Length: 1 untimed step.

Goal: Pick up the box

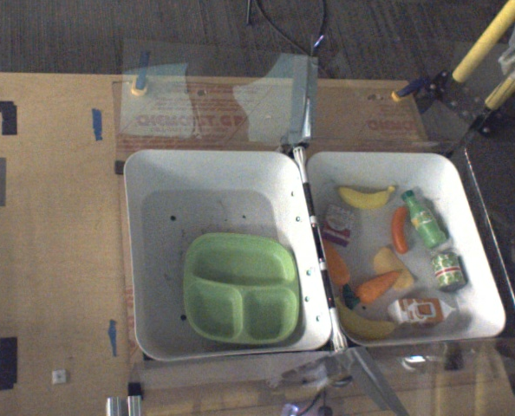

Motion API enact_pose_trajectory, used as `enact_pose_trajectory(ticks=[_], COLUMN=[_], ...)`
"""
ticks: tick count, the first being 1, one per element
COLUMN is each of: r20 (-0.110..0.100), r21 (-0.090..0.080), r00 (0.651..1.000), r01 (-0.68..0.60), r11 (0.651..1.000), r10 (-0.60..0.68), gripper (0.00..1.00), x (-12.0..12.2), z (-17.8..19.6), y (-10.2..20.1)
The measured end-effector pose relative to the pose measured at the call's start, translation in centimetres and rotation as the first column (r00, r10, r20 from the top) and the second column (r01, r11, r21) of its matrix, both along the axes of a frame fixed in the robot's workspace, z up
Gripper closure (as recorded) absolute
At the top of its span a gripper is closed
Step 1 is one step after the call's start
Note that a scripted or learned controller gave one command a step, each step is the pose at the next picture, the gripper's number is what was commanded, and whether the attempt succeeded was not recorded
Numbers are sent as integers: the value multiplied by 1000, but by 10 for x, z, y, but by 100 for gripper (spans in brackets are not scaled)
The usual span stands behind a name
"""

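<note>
2 white bins are seen side by side on the bench. In the left bin point(153, 189) a green tray point(240, 289) with 3 compartments is laid toward the near right corner, flat on the floor.

The box point(338, 224), small, pale and with a purplish label, is found in the right bin point(479, 258), close against its left wall, about midway between far and near. It is set apart from the other items, with a yellow banana point(366, 198) just beyond it on the far side and an orange piece point(334, 263) just nearer, also by the left wall.

Further right, a green bottle point(424, 219) is laid at a slant, with a slim orange item point(400, 230) just to its left. A green can point(448, 269) is placed near the right wall. A carrot point(379, 286) is laid near the middle, touching a yellow piece point(392, 263) on its far side. Along the near wall a 2nd banana point(366, 323) is seen, with an orange and white carton point(416, 310) just to its right.

Whether the gripper is released or clenched cannot be told. Nothing is touching the box from above.
</note>
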<state>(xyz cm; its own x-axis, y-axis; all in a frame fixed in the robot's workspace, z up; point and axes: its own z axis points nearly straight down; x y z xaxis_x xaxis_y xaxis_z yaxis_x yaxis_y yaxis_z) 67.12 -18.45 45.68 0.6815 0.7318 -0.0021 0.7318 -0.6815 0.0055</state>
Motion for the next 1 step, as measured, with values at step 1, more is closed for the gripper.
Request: enact_pose_trajectory(ticks=[1], r20=[2], r21=[-2], r00=[1000], r01=[-7], r11=[1000], r10=[7], gripper=[100], x=[2], z=[11], y=[4])
